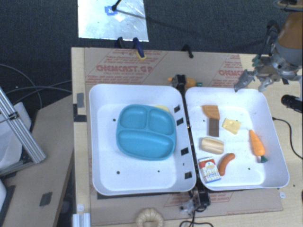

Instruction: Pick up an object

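Note:
The right bin point(270, 126) holds several toy foods: a brown bar with an orange top point(212, 120), a yellow cheese wedge point(231, 126), an orange carrot point(256, 144), a pale bread roll point(212, 145), a reddish sausage point(226, 163) and a small red and white carton point(209, 169). My gripper point(252, 82) hangs above the bin's far right corner, with its fingers spread open and nothing between them. It is well clear of all the foods.
The left bin point(102, 126) carries a blue divided plate point(145, 131) with a yellowish item point(162, 108) peeking out behind it. Black clips point(182, 126) join the two bins. Cardboard lies under both, and a foil sheet point(112, 12) is at the back.

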### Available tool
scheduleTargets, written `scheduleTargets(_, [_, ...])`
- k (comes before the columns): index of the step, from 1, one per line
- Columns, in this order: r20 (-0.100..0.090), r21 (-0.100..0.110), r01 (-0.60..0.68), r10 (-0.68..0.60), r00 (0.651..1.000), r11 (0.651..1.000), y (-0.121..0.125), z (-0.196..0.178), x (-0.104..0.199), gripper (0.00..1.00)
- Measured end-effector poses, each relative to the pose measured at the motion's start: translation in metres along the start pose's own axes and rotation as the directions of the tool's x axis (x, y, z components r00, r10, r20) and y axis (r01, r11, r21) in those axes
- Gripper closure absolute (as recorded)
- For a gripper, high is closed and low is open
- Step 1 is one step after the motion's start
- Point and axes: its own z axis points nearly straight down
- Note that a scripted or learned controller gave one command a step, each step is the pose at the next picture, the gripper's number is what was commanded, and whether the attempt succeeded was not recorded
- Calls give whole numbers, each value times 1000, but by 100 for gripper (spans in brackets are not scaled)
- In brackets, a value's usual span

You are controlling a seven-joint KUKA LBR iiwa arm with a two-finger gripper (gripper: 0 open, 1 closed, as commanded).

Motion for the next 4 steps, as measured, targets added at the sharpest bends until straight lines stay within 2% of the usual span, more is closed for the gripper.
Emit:
scheduleTargets(1, [3, -13, 3, -3, 1000, 1000, 2, -8, 1, 0])
scheduleTargets(3, [2, -8, 1, -1, 1000, 1000, -9, 110, 6, 0])
scheduleTargets(4, [1, -16, 2, -2, 1000, 1000, -6, 149, 6, 0])
